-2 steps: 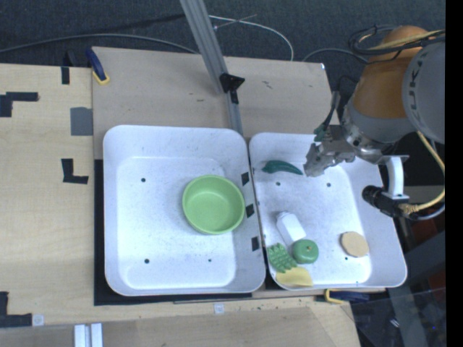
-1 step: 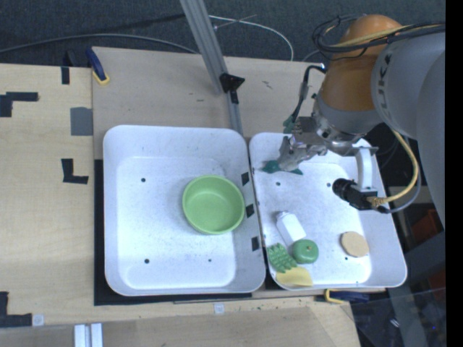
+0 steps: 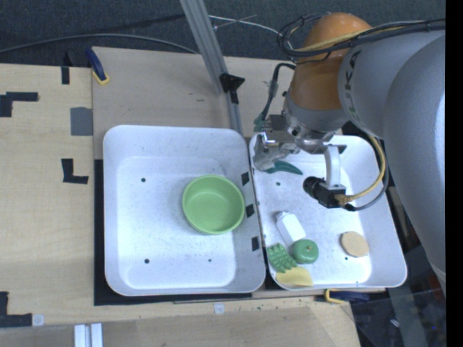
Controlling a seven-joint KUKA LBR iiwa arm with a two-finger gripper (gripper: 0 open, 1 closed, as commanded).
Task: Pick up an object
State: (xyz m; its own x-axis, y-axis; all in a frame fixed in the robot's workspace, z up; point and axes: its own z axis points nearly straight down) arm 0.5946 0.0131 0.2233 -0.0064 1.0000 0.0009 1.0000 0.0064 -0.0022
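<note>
Wooden surface [image 3: 43,194] carries two white bins side by side. We see the hand [image 3: 273,150] low at the upper left corner of the right bin [image 3: 376,266], close to its rim. We cannot tell how it is set; a teal thing [image 3: 283,168] sits just under it, partly hidden. Lower down lie a white bottle [image 3: 291,228], green cap [image 3: 304,251], tan disc [image 3: 354,243] and yellow piece [image 3: 298,276]. The left bin [image 3: 145,150] has a green bowl [image 3: 213,204] and lots of open room.
</note>
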